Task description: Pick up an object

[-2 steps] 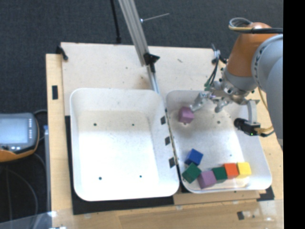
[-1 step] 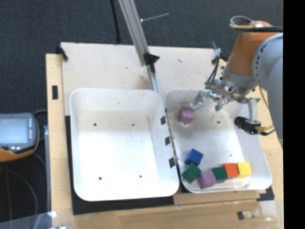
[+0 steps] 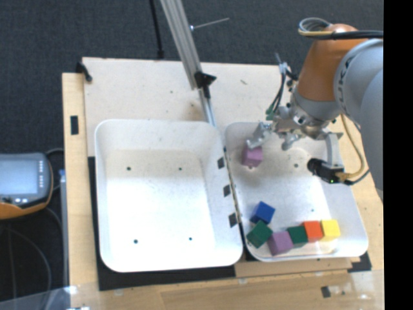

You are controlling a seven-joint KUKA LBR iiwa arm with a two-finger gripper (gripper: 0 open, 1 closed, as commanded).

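Note:
My gripper (image 3: 272, 137) hangs over the far left part of the right bin (image 3: 342, 202). Its two grey fingers (image 3: 257, 135) are spread apart, so it is open. A pink block (image 3: 252, 157) sits just below and to the left of the left finger, not between the two. Near the bin's front edge lie a blue block (image 3: 263, 211), a dark green block (image 3: 259, 234), a purple block (image 3: 281, 242), a green block (image 3: 297, 235), an orange block (image 3: 313, 230) and a yellow block (image 3: 330, 228).
The left bin (image 3: 161, 192) adjoins the right one along a shared rim. A slanted metal pole (image 3: 184, 41) comes down to the bench behind the bins. A black cable loops by the arm's wrist (image 3: 326, 166).

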